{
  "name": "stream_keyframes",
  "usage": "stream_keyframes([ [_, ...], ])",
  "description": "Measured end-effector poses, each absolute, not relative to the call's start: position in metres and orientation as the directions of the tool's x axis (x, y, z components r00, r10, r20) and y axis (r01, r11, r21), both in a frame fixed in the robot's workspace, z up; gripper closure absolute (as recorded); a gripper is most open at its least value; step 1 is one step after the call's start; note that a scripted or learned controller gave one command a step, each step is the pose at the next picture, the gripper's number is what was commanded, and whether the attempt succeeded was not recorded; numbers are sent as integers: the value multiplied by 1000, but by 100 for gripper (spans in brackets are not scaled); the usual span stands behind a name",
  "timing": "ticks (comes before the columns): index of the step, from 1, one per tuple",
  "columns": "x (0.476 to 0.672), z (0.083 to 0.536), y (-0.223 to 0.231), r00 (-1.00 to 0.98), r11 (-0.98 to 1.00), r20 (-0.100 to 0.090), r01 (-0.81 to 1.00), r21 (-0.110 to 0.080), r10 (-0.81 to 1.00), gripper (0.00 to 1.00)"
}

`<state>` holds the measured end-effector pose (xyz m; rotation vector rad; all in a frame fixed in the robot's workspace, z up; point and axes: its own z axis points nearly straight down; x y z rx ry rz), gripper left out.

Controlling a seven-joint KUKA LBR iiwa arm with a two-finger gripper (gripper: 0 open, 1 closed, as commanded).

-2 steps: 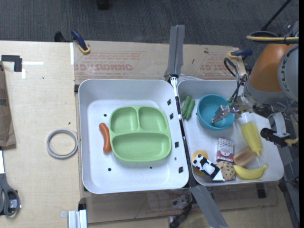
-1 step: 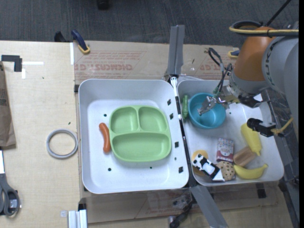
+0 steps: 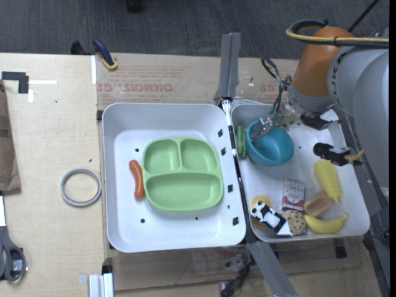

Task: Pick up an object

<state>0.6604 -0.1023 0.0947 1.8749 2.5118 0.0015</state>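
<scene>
One fixed camera looks down from above the pale wooden bench (image 3: 49, 141) at a slant, set back enough to take in both shallow white plastic bins (image 3: 117, 184) side by side; the grey arm (image 3: 365, 73) enters from three o'clock.

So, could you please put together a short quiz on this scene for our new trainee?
1. True or false: the green divided plate lies in the left bin.
2. Which thing lies beside the plate in that bin? A) banana B) orange sausage C) blue bowl
3. Fill in: the gripper is over the rim of the ____ bowl in the right bin.

Key
1. True.
2. B: the orange sausage lies just left of the plate; the banana is in the right bin.
3. Blue.
</scene>
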Motion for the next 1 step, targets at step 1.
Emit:
stream_keyframes([
  [1, 592, 94, -100, -281, 281, -3, 960, 3, 960, 0],
])
